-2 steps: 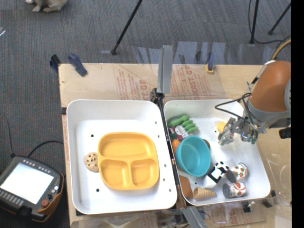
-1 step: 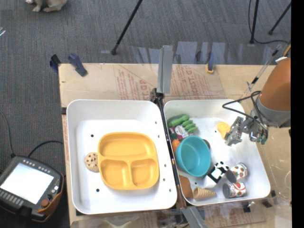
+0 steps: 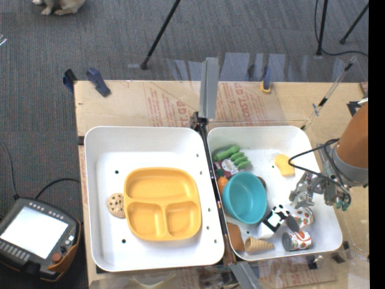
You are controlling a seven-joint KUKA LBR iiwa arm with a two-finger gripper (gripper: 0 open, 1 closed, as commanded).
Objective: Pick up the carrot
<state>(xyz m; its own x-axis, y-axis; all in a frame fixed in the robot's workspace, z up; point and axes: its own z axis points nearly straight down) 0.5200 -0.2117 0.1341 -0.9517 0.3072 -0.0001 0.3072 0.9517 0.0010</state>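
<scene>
A wooden counter is seen from above, carrying two shallow white bins side by side. The left bin holds a yellow divided plate, and a cookie lies touching the plate's left edge. The right bin is crowded: a teal bowl sits near its left wall, with green pea pods behind it and a yellow sponge-like piece further right.

The grey arm with its orange band is seen reaching in from the right, over the right bin's right side. The tool hangs above the bin floor, near a red-and-white can and a black-and-white object; nothing is seen between its fingers, and whether they are spread or pressed together cannot be told.

An ice-cream cone lies at the bin's front edge. The carrot is seen only as a small orange sliver wedged between the teal bowl and the bin's left wall, well apart from the tool. A tablet-like pendant lies on the floor at the lower left.
</scene>
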